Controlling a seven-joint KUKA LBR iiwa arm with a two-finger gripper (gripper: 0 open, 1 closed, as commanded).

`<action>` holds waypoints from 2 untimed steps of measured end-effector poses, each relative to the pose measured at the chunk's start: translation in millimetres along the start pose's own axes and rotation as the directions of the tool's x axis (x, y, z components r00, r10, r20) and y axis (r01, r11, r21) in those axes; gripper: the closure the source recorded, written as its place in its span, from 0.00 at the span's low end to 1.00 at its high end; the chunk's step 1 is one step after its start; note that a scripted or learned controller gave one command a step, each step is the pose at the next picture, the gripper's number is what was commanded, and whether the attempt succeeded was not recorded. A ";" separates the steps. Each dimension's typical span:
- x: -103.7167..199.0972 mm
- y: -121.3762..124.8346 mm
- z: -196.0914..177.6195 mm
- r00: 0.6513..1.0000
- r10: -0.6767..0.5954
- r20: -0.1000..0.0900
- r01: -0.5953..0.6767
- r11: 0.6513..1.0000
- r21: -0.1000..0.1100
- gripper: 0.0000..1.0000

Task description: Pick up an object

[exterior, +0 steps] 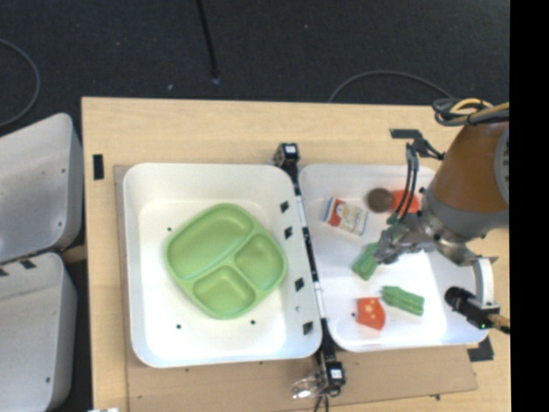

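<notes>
End effector [390, 249] low in right bin [343, 333], right side of frame, touching top of green block [366, 264]. Cannot tell if gripping. Near it: small carton [345, 215] up left, green toy [403, 299] and red block [371, 313] below. Green plate [225, 259] in left bin [154, 333] on table [103, 136].

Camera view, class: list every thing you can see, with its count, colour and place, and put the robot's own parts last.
Bins: two, white, side by side on the bench.
Divided plate: one, green, in the left bin.
Small carton: one, white and red, right bin, far side.
Round object: one, brown, beside the carton.
Green pieces: two, right bin; one at the claw, one nearer.
Red block: one, right bin, near side.
Chairs: two, white, left of bench.
Arm: one, orange band.
Claw: one, over the right bin.
</notes>
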State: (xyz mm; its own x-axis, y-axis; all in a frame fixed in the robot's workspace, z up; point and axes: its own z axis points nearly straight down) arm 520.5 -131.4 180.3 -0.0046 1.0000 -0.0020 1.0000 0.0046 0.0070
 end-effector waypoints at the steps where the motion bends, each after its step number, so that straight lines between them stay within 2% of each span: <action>1: 5.8 9.0 -57.2 1.000 0.001 0.000 -0.001 1.000 -0.001 1.00; 2: 4.7 9.3 -44.1 1.000 0.005 -0.001 -0.005 1.000 0.007 1.00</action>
State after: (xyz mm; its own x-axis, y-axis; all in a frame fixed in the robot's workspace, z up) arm 529.5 -126.6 224.4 0.0008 1.0000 -0.0014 1.0000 -0.0008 -0.0004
